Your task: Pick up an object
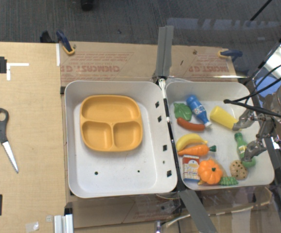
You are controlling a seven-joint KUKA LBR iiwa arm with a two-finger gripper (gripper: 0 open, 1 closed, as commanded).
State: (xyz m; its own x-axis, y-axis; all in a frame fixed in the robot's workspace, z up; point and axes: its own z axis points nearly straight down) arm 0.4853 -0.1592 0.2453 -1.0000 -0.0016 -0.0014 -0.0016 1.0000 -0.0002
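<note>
The gripper hung over the right bin at about three o'clock of that bin, its two metal fingers spread apart, one tip near the yellow block and the other down by the green bottle. Nothing sat clamped between the fingers; the green bottle lay in the gap's lower part, close to the lower fingertip, though whether metal touched it could not be told. The yellow block rested at roughly one o'clock in the bin, tilted, just beside the upper fingertip. At twelve o'clock lay the blue bottle, slanted, with a green leafy piece at its nine o'clock and a red sausage just below both. Toward the bin's centre sat a banana, and touching it at six o'clock a carrot. At six o'clock of the bin stood an orange pumpkin, with a small red-and-white carton at its nine o'clock and a round cookie at its three o'clock. The left bin held a yellow divided plate, set toward its eleven o'clock. Well apart, at nine o'clock on the wooden bench, lay a pair of scissors.
</note>
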